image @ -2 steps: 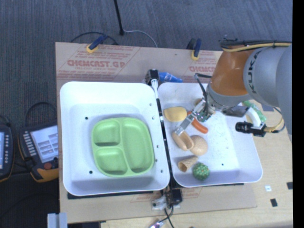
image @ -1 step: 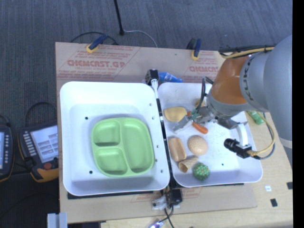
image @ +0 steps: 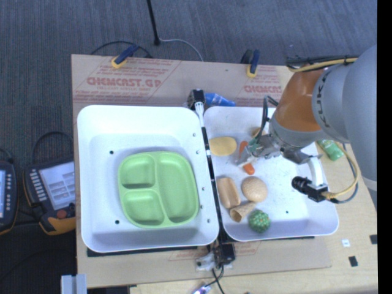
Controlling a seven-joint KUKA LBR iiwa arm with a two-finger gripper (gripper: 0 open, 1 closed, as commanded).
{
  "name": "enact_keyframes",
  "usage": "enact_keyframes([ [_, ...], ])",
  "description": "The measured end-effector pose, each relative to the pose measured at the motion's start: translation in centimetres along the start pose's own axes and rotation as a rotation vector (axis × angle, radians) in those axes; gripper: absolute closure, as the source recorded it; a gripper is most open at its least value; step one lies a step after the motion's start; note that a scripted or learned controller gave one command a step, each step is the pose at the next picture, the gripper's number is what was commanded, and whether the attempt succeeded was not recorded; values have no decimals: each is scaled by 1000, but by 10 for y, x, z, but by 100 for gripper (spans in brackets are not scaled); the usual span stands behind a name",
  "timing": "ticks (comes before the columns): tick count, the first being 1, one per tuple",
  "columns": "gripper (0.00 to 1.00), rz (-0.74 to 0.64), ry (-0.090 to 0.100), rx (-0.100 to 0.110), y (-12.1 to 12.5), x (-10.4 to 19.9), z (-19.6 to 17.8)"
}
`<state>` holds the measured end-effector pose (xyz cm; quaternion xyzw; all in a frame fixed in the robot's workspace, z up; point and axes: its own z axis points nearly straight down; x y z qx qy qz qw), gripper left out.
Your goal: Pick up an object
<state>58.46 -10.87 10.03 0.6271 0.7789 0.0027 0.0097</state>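
Camera view, looking down at a slant on the surface (image: 122, 81). All positions below are given relative to the right bin (image: 318, 222).

My arm (image: 343, 97) enters from the right edge and crosses the far right part of the right bin. The orange band (image: 300, 103) sits over the bin's far half. My jaws (image: 260, 147) are lowered inside the right bin, near its centre and toward its far side. I cannot tell from this view whether they are released or clenched, nor whether anything lies between them.

Objects inside the right bin:
- A yellow oval piece (image: 222, 145) lies near the left wall, just beside my jaws.
- A small orange piece (image: 248, 168) lies just in front of my jaws.
- A tan roll (image: 228, 192) lies along the left wall, in the near half.
- A round tan bun (image: 254, 188) lies just beside the tan roll.
- A green ball (image: 259, 220) lies near the front wall.

The left bin (image: 98, 127) adjoins the right bin's left wall and holds a green divided tray (image: 158, 187).
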Motion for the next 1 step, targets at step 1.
enact_keyframes([
  [1,100,285,9,18,64,45,-84],
])
